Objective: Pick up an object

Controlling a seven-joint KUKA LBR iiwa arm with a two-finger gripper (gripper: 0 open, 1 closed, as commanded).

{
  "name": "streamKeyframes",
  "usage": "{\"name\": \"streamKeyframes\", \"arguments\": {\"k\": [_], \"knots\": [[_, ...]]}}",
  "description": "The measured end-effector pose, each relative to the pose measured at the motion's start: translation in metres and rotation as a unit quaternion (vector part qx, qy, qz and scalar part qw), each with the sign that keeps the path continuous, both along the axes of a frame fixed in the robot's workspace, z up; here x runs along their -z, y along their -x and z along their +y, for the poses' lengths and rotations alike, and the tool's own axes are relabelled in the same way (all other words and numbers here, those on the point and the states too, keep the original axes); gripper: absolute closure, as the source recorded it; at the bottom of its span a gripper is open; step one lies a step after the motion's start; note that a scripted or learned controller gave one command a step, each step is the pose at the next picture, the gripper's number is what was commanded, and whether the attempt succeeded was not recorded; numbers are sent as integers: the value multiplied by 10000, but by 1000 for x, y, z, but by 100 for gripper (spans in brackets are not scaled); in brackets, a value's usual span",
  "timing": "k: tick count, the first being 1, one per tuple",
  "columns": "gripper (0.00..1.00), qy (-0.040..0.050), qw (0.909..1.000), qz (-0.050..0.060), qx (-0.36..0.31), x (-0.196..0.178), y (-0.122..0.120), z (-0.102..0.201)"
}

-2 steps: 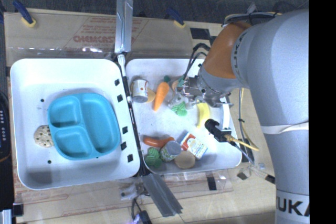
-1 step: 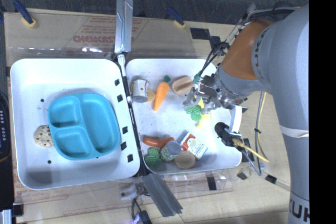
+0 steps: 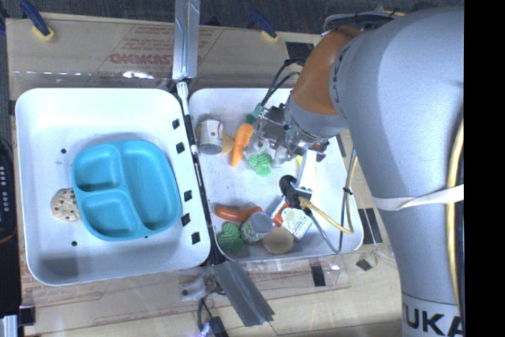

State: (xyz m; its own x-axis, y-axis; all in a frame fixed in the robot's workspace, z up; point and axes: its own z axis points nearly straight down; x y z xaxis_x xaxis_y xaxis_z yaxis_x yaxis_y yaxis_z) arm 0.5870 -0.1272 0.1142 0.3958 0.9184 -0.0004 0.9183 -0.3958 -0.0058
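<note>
one green toy [image 3: 259,163] just below jaws [image 3: 267,144], carrot [image 3: 241,145] beside.

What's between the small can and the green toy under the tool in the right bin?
In the camera view, an orange carrot-shaped toy lies between the small silver can and the green round toy.
</note>
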Motion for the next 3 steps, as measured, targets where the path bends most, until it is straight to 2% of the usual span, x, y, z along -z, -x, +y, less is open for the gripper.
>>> {"name": "streamKeyframes", "arguments": {"k": [1,2,3], "knots": [[100,-1,9988,-67,-494,-129,4,63],[100,11,10000,-11,-15,-137,1,56],[100,4,9896,-23,-1440,-131,-60,79]]}}
